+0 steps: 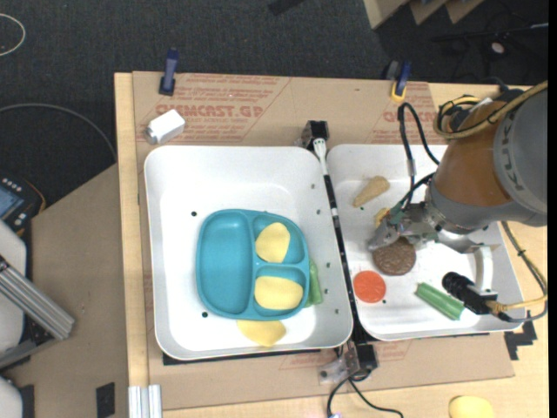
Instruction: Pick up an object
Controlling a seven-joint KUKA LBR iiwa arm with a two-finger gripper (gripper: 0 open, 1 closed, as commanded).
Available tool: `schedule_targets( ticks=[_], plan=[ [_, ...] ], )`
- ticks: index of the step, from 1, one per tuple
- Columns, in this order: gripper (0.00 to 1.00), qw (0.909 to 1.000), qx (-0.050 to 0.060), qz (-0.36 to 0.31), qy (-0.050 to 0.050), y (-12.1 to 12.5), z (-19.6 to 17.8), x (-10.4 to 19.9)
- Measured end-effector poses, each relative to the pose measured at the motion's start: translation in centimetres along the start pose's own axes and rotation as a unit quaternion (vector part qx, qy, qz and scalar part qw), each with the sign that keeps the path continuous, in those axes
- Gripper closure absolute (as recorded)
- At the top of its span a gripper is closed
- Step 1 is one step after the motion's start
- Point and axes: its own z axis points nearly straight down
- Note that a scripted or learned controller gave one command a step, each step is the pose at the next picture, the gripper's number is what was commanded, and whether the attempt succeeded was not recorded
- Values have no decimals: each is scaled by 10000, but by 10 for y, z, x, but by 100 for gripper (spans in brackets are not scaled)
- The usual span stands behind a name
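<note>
My gripper (389, 233) reaches into the right bin (348, 181) from the right, its tip just above a round brown patty (394, 259). The patty lies flat on the bin floor, right under the fingertips. A tan wedge (371, 191) rests farther back in the same bin. An orange-red disc (369, 286) lies at the front left of that bin, and a green stick (439, 300) at the front right. I see nothing held between the fingers.
The left bin (174, 198) holds a blue divided tray (228, 262) with two yellow pieces in its compartments (272, 242) (278, 293). Another yellow piece (261, 331) lies in front of the tray. A green strip (314, 284) sits by the tray's right edge.
</note>
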Motion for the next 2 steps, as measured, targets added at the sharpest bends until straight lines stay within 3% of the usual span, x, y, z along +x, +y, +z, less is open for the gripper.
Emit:
schedule_targets(
  ticks=[1, 2],
  plan=[
    [100, 10000, -32, -44, 10, -37, -95, 65],
    [100, 10000, -27, -46, 4, 31, -89, 125]
  ],
)
